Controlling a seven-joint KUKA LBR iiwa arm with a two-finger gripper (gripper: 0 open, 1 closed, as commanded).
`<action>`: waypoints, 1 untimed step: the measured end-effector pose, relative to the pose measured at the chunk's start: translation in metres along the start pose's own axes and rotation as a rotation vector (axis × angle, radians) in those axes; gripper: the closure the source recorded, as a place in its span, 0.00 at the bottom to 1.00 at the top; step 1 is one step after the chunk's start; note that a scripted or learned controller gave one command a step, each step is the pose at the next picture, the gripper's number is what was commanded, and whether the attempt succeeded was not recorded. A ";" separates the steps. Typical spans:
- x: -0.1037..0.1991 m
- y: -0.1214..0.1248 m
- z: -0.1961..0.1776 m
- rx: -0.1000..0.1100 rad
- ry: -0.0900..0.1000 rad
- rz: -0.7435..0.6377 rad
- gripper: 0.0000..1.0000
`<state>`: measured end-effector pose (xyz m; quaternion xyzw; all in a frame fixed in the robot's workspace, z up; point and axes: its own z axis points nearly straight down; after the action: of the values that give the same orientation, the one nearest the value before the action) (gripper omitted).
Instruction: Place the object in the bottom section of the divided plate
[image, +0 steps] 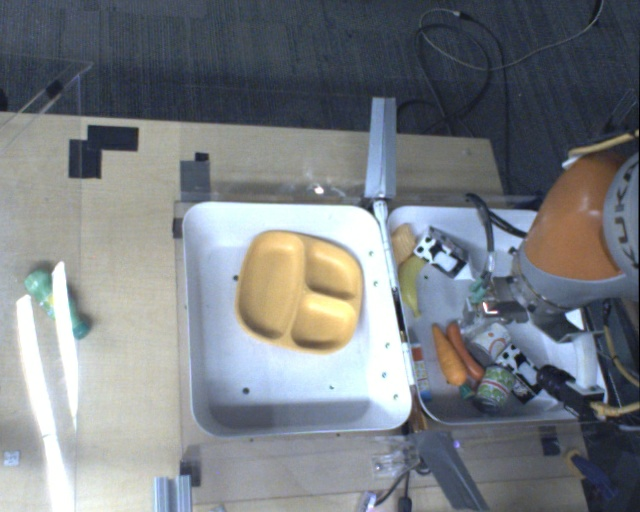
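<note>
Camera view shows the picking step under way: the pincer (497, 300) hangs low in the right bin (440, 405), above the clutter of carrots (455, 355), a small can (492, 388) and a banana (408, 285) at its 9 o'clock. Whether it is released or clenched I cannot tell, and which object is meant is unclear. The yellow divided plate (298, 290) lies in the left bin (215, 330), all sections bare. Next, I judge, comes a firm grasp, then a carry toward 9 o'clock.

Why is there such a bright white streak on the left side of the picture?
In the camera view, that is glare off a clear strip lying on the bench, washing out detail there; the yellow divided plate and left bin are evenly lit, with soft shadows.
</note>
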<state>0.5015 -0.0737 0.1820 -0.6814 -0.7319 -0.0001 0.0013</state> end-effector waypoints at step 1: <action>0.087 -0.008 -0.034 0.000 -0.002 0.055 1.00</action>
<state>0.4872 0.0128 0.2165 -0.7013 -0.7129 0.0006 0.0008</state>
